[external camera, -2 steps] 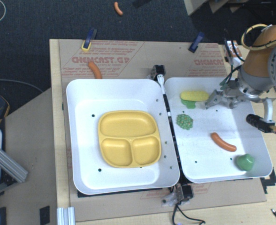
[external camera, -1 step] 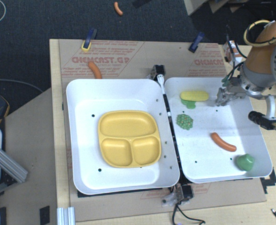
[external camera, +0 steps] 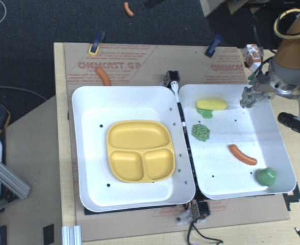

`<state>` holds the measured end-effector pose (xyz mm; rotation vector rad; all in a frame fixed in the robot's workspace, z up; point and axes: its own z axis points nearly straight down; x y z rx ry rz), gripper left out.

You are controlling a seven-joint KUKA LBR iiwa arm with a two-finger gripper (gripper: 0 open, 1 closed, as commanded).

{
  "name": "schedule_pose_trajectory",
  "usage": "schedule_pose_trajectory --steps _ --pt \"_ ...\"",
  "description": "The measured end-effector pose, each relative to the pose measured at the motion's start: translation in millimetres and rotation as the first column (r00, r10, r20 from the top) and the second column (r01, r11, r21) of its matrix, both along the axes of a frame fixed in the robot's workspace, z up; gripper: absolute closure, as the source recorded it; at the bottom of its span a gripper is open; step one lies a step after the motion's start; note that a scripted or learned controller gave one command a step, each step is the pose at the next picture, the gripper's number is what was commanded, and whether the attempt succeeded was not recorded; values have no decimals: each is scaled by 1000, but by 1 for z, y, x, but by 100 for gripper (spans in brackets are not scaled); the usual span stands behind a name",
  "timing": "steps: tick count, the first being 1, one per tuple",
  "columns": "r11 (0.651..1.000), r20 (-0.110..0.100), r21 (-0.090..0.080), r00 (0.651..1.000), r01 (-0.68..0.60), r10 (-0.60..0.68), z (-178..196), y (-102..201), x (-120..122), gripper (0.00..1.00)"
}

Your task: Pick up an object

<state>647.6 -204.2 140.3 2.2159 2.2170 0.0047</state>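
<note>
The right bin [external camera: 272, 131] holds a yellow corn cob [external camera: 211, 104] on a small green piece at its far left, a green broccoli floret [external camera: 201, 132] below that, an orange-red sausage [external camera: 242, 154] in the middle, and a green pepper [external camera: 266, 176] near the front right corner. My gripper [external camera: 248, 100] hangs over the bin's far right corner, to the right of the corn cob and apart from it. Nothing shows between its fingers.
The left bin [external camera: 89, 137] carries a yellow three-compartment tray [external camera: 140, 151]. An orange sausage [external camera: 103, 76] lies on the cardboard behind the left bin, and another [external camera: 129, 9] on the dark floor. Clamps [external camera: 95, 44] [external camera: 213, 46] grip the board's far edge.
</note>
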Motion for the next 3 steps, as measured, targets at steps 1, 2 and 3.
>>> schedule_pose_trajectory --steps 1,2,3 --pt "1000 2 0 1000 -1 1 55 8 8 100" --pt "1000 0 0 1000 -1 1 88 8 10 100" --pt "1000 -8 4 1000 -4 4 98 56 -2 100"
